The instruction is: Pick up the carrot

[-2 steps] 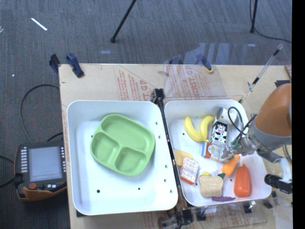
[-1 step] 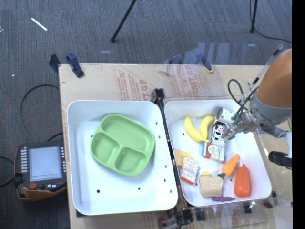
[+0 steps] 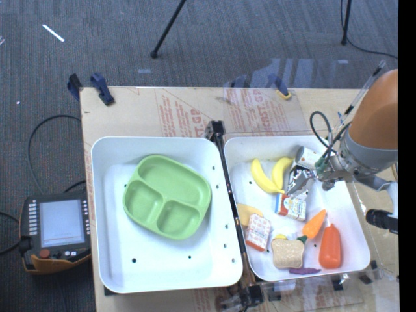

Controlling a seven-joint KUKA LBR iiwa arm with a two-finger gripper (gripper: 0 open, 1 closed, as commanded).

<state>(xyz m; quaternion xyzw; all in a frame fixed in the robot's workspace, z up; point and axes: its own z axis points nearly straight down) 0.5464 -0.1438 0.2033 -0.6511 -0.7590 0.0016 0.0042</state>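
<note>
At the far left a pendant [image 3: 57,229] is lying on the floor. A green plate [image 3: 168,196] is sitting in the left bin [image 3: 110,265]. In the right bin [image 3: 361,239], bananas [image 3: 272,174] are lying at upper left, a cracker box [image 3: 259,231] and toast [image 3: 288,253] lower down. The carrot [image 3: 314,223] is lying right of centre, touching an orange bottle [image 3: 330,246]. The gripper [image 3: 296,186] is hovering just over a small carton [image 3: 292,206], its fingers slightly parted and gripping nothing.

A robotics lab — grey carpet, tripod legs [image 3: 174,19], a teach pendant [image 3: 57,231] beside the plywood bench [image 3: 162,112].
</note>
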